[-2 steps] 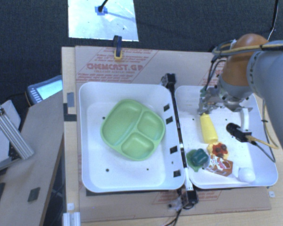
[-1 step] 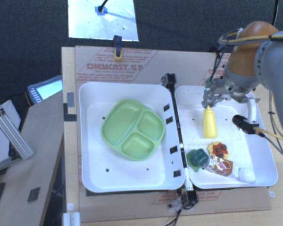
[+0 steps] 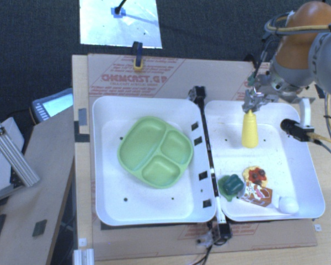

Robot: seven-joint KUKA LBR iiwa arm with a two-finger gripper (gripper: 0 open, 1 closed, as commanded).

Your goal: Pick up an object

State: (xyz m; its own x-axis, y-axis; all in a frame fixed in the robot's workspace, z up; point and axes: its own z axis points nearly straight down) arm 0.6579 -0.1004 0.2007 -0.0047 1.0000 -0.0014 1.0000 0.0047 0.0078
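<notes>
Yellow and shaped like a small bottle, the plastic squeeze bottle (image 3: 250, 130) stands upright in the right white bin (image 3: 306, 173). The arm's gripper (image 3: 253, 102) pinches the bottle's top between its fingers. The brown cardboard sheet (image 3: 133, 77) under the bins has red letters reading "CHEMCAST". A green divided plate (image 3: 155, 151) lies in the left white bin (image 3: 107, 195).

The arm (image 3: 314, 43) runs off the right edge, its upper links cut away.
</notes>
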